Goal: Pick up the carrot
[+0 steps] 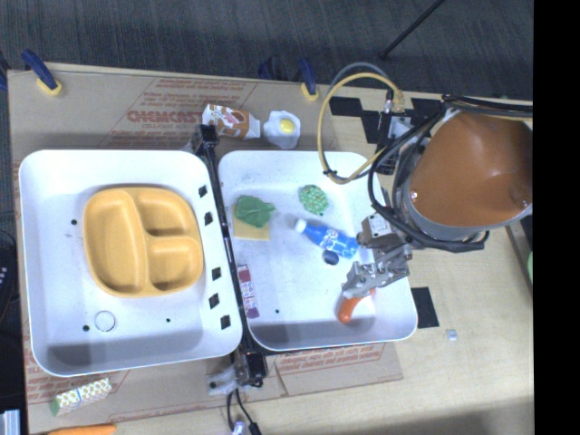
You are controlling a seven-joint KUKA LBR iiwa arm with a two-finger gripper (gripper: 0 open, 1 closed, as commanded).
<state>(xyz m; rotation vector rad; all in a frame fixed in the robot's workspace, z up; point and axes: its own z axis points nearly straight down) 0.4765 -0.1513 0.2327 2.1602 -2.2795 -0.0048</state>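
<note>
Below the orange band of the arm (467, 175), the gripper (361, 288) is seen lowered over the near right corner of the right bin (272, 329). The carrot (350, 310) lies there, just beside the bin's near wall, and its orange end shows directly under the fingertips; whether the fingers are closed on it cannot be told, since the view from above hides the gap. Just to the left of the gripper a blue bottle (323, 236) is laid slantwise. Farther off, a green round piece (314, 198) is placed toward the far wall, and a leafy green piece on a yellow block (254, 216) sits near the bin's left side. A yellow divided tray (143, 239) is held in the left bin (45, 333).
</note>
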